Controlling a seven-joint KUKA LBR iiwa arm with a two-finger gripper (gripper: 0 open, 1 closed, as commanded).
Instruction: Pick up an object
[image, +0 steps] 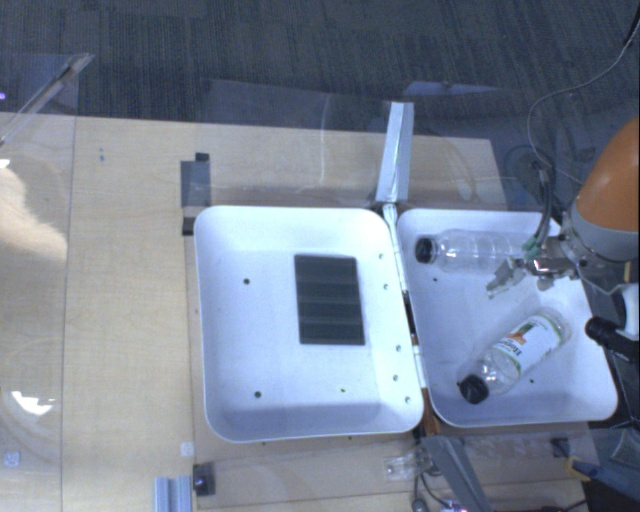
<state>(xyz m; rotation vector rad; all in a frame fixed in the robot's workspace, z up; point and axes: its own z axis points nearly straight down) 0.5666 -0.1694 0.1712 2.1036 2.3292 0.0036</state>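
Two clear plastic bottles with black caps lie in the right bin (600, 400). One bottle (470, 250) lies along the far side with its cap to the left. The other bottle (515, 355), with a green and white label, lies slanted near the front, cap toward the front left. My gripper (519, 284) hangs over the right bin, just by the base end of the far bottle. Its two metal fingers (503, 277) are spread open, and I see nothing between them. A dark ribbed rectangular pad (329, 299) lies flat in the middle of the left bin (230, 380).
The two bins touch along a shared middle rim (405, 320). A metal bracket (393, 150) stands behind that rim. The arm's orange band (612, 185) and grey wrist crowd the right bin's right side. Cables hang at the far right.
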